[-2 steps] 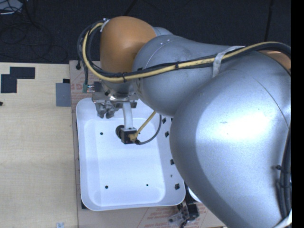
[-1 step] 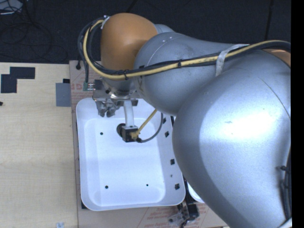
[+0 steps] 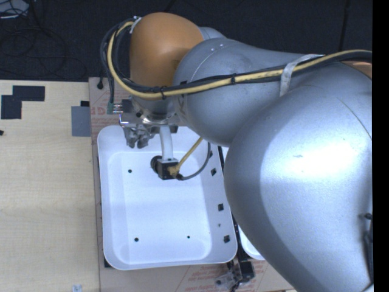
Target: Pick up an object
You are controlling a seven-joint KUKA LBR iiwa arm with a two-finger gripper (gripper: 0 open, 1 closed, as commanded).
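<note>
My gripper hangs over the far left corner of the left white bin, just inside its back wall. I see nothing held under it. The bin floor shows a few small black dots. The big grey arm and its orange band cover the bin's far right part and most of the right side of the view.
A sliver of the right bin peeks out under the arm. The pale wooden bench stretches to the left, with dark flat patches near the bin's back corner. Small black marks line the left bin's right rim.
</note>
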